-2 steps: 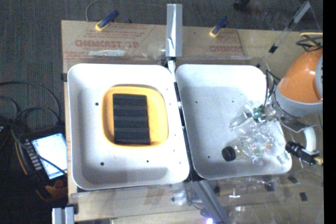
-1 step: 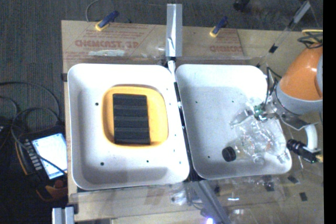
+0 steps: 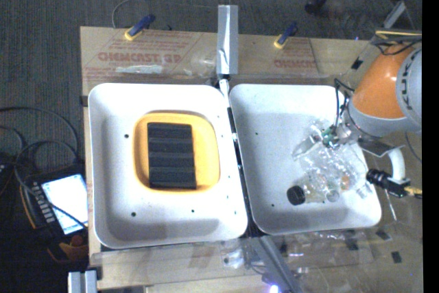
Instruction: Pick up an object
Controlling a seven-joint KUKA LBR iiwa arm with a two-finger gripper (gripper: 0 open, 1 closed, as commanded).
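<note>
The left bin (image 3: 103,168) holds a yellow tray (image 3: 140,147) with a black ribbed block (image 3: 171,155) lying in its middle, white floor open all around it. In the right bin (image 3: 267,120), the left half lies bare. A clear crumpled plastic item (image 3: 328,165) with a black cap (image 3: 295,195) sits toward the right wall, directly beneath the gripper (image 3: 332,139); whether the gripper is spread or closed cannot be told.

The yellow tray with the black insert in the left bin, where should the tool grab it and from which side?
Probably a long edge of the yellow tray, from straight above. It lies flat mid-bin with its raised rim exposed all round, and the black insert looks too broad to span.
</note>
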